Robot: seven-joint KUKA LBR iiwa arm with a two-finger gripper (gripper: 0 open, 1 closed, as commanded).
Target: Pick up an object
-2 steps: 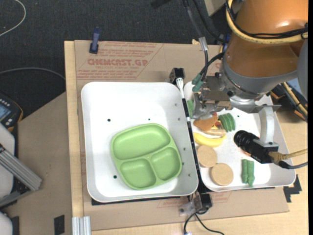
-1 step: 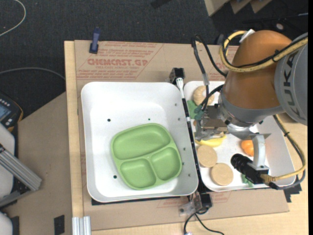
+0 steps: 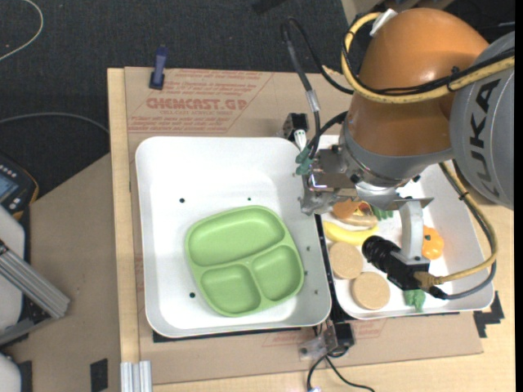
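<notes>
I am watching the arm hanging over the right bin at the right of the frame, where a yellow banana, two tan round cookies, a bun and an orange piece are lying close together. A green divided tray is sitting in the left bin. Red print on the bench, upper left, is reading "CHEMCAST".

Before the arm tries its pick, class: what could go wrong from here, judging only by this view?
1. The toy food in the right bin lies crowded: banana, two tan discs, an orange piece. The fingers might catch two at once or slip.
2. The arm covers much of that bin, so a miss may be hard to spot.
</notes>
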